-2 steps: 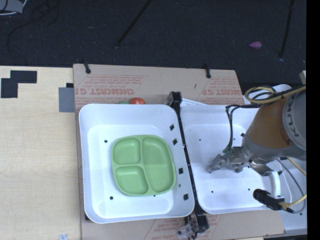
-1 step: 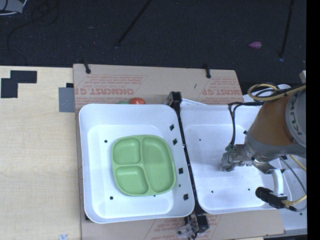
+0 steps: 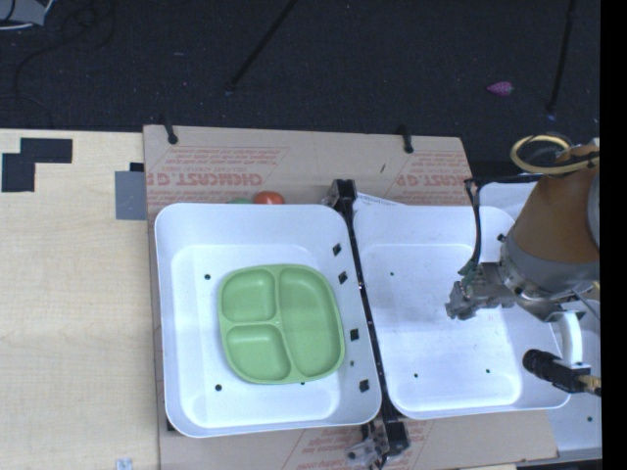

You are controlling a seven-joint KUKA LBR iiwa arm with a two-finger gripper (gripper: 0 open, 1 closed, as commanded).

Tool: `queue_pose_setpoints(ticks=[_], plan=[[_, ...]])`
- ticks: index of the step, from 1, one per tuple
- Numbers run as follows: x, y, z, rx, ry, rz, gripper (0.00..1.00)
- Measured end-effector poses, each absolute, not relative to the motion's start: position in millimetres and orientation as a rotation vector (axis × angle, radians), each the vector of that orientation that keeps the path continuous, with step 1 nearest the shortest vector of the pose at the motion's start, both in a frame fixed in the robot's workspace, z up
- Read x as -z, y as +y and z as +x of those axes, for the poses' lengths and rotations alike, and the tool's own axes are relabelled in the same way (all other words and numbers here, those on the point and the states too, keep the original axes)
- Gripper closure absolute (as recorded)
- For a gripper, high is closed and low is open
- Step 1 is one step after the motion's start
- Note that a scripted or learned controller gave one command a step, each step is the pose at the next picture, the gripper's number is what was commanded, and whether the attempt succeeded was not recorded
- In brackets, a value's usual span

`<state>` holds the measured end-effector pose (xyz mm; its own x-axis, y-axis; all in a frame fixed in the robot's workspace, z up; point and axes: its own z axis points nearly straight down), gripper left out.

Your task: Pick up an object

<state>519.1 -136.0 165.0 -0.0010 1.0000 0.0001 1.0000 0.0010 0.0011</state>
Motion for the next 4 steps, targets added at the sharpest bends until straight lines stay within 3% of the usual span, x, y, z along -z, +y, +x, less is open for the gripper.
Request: queue_pose_setpoints(ticks=[1,4], plan=[[-207.5,-136.8,519.6,-0.001,2.222,2.22,1.0],[-208.0,18.0,531.1,0.002,2.229,2.22,1.0]])
